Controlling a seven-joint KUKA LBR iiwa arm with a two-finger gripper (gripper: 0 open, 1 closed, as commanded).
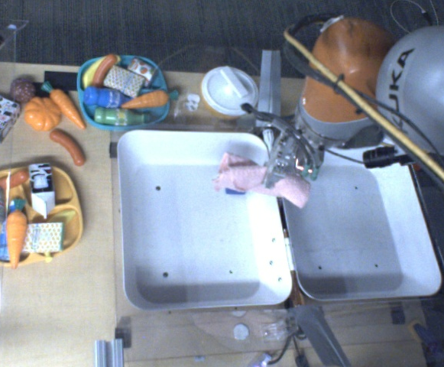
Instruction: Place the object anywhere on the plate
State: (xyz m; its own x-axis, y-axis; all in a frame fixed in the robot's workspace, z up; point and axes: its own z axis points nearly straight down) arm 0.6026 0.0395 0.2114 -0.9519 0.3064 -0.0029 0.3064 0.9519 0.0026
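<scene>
A soft pink object (241,174), crumpled like a cloth, stretches across the upper right corner of the left bin (176,243) and over the divider toward the right bin (367,235). A small blue patch (234,190) peeks out under its left end. My gripper (281,171) points down from the orange-banded wrist (344,52), directly on the right part of the pink object. Its fingers are shut on the pink material, which shows on both sides of them. A yellow plate (70,197) with toy food lies on the bench at the far left.
A blue bowl (157,113) of toy food and a white round lid (229,90) stand behind the left bin. Loose toy vegetables (50,113) lie at the bench's back left. A cable and rod (374,117) cross above the right bin.
</scene>
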